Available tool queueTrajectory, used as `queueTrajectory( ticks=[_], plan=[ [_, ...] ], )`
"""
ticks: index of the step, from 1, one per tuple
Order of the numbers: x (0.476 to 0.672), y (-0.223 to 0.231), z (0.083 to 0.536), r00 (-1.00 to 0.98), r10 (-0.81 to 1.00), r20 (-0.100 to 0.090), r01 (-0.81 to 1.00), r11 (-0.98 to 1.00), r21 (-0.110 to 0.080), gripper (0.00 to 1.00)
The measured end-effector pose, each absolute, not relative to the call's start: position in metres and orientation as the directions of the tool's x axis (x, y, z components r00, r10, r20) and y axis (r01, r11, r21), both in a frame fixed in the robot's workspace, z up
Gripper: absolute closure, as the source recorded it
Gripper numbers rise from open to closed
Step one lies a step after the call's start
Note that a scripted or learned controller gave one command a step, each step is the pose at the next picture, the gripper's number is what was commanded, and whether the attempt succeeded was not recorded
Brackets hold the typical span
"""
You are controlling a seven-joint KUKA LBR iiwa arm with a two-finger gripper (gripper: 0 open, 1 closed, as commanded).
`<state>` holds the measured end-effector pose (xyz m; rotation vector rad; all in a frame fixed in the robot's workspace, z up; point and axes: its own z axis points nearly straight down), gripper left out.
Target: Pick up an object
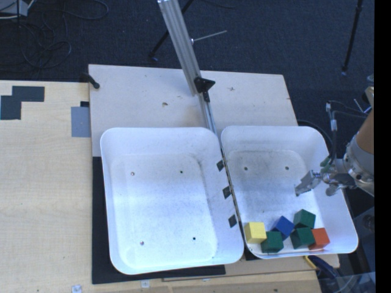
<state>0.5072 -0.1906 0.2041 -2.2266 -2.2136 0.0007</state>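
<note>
— Six small blocks are what we count in the right bin (317, 140), all crowded into its near right corner: a yellow block (256, 231), a blue block (283, 225), three green blocks (304, 218) and an orange-red block (319, 237), several touching each other.

— And the left bin (122, 163)?

— We see bare white floor with a few dark dots. Both bins sit side by side on the desk (43, 182), with a slanted metal rail (183, 47) running from the far side down toward the seam between them.

— Where is the tool?

— The tool (303, 186) reaches in from the right, over the right bin's right side, farther back than the blocks and apart from them. We see nothing between its fingers. Whether they are spread or closed, we cannot tell; they are too small and blurred against the bin wall.

— So the pick has not begun?

— That is our judgement. The tool would have to come nearer and down onto the cluster.

— How would a block handle?

— We judge them light and stiff, probably foam or wood, with flat faces that should grip well. Nothing fragile. The trouble is the crowding: fingers need room on two opposite faces.

— Which one, then?

— The yellow block, we think. It sits at the cluster's left end with its left face open, though the bin's left wall is just beside it. The far green block also has a free far side.
</note>
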Motion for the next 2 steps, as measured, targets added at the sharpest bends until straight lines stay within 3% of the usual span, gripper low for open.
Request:
queueTrajectory(
  ticks=[1, 2],
  plan=[
    [0.546, -0.166, 0.188, -0.004, 1.0, 0.001, 1.0, 0.004, -0.001, 0.0],
    [0.537, -0.182, 0.252, 0.0, 1.0, -0.002, 1.0, 0.0, 0.004, 0.0]
  ],
)
